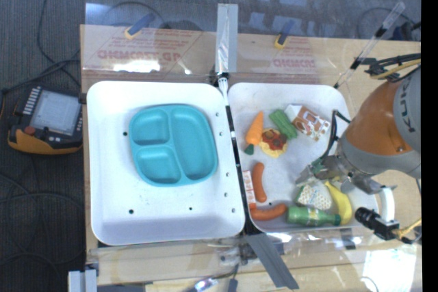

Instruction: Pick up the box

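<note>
Two white bins are seen on the bench; the right bin [287, 96] serves as landmark. The arm [383, 126] is reached over that bin's right edge, and the gripper [321, 171] is lowered into its lower right part, above a banana [340, 200] and a patterned wedge [313, 196]. Whether the gripper is clenched or released cannot be told. The box [306, 121] is left lying in the bin's upper part, near the back wall, apart from the gripper, so the pick is judged not yet done. The box is seen as small, white, with orange-red print, slightly tilted, beside a green vegetable [282, 124].
</note>
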Motion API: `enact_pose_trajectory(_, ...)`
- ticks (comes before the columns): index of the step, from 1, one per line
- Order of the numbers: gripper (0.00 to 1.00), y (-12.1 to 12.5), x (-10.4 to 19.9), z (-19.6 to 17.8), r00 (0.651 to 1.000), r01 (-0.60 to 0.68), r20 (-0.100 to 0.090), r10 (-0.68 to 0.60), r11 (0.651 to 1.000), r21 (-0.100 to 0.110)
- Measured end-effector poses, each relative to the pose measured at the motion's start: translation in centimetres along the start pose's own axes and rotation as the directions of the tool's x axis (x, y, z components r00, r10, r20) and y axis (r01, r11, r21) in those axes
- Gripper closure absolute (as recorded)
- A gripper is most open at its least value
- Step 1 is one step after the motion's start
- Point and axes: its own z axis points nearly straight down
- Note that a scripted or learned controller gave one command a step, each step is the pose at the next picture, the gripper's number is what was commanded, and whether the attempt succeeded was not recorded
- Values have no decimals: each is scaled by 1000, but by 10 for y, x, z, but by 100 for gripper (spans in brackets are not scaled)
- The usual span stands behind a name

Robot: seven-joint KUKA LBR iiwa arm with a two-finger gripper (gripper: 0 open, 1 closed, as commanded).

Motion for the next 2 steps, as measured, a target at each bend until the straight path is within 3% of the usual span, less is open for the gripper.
enact_pose_trajectory(1,0,0,1,0,1000,2,-3,-2,1000,2)
enact_pose_trajectory(2,0,0,26,9,994,-106,11,106,994,-1)
